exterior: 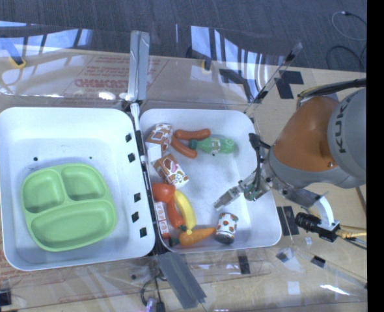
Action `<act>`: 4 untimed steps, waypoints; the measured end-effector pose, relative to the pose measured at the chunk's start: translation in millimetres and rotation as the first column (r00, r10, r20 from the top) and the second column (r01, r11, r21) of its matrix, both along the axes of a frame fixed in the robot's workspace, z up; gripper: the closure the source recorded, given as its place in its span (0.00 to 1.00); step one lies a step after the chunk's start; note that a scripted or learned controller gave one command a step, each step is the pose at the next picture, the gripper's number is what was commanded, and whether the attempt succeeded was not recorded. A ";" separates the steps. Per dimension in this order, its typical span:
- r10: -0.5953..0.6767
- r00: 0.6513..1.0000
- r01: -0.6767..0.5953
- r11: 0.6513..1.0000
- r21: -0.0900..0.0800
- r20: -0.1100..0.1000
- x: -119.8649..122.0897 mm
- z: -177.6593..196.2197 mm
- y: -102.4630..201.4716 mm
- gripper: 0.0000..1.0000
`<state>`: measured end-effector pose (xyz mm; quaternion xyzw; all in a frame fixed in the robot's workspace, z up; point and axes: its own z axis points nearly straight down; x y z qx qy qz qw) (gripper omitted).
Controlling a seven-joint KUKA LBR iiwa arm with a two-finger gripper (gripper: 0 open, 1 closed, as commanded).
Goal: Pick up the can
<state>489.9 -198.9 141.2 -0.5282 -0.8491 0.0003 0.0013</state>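
Pincer (230, 199) hangs over the right bin (260, 236), just above the can (226, 227); whether it is spread or pressed together I cannot tell. That can lies at the bin's near edge, beside a carrot (196, 236) and banana (184, 210). Sausages (190, 135) and a green bottle (216, 145) sit farther back. Left bin (10, 174) holds a green divided plate (68, 205).

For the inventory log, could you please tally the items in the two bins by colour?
Green: 2, divided plate and bottle
Orange or red: 4
Yellow: 1, banana
Brown-and-white patterned: 3, including the can
Total: 10
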 end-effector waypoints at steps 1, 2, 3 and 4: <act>-0.175 0.985 0.175 0.985 0.001 -0.002 -9.1 -51.2 -10.6 0.00; -0.170 0.985 0.170 0.985 0.002 -0.005 -8.7 -42.9 -11.3 1.00; -0.410 0.912 0.410 0.912 -0.002 -0.001 -11.8 80.6 44.3 1.00; -0.410 0.912 0.410 0.912 -0.002 -0.001 -11.9 80.6 44.2 0.00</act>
